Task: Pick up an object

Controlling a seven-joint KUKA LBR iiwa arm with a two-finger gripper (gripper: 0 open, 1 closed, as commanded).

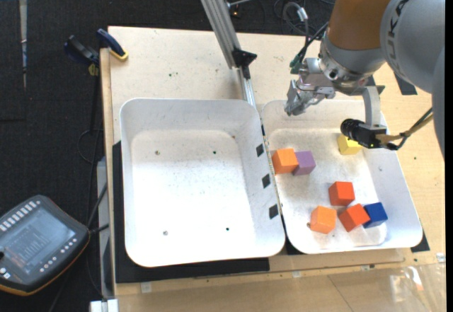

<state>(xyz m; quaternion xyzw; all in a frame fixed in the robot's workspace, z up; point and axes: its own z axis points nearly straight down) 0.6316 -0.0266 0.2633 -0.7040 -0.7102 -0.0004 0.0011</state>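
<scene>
The right bin (396,183) holds several small blocks. An orange block (285,160) touches a purple block (305,162) near its left side. A yellow block (348,145) lies toward the back, partly behind a black fitting. Lower down sit a red-orange block (342,192), an orange block (323,219), another red-orange block (353,217) and a blue block (375,214). My gripper (299,104) hangs above the bin's back left corner, up from the orange and purple pair, with nothing seen between its fingers.
The left bin (191,176) lies beside the right one. A slanted metal rail (219,13) runs down to the gap between the bins. A blue and yellow clamp (95,49) sits at the bench's back left, and a teach pendant (35,243) lies off the bench at lower left.
</scene>
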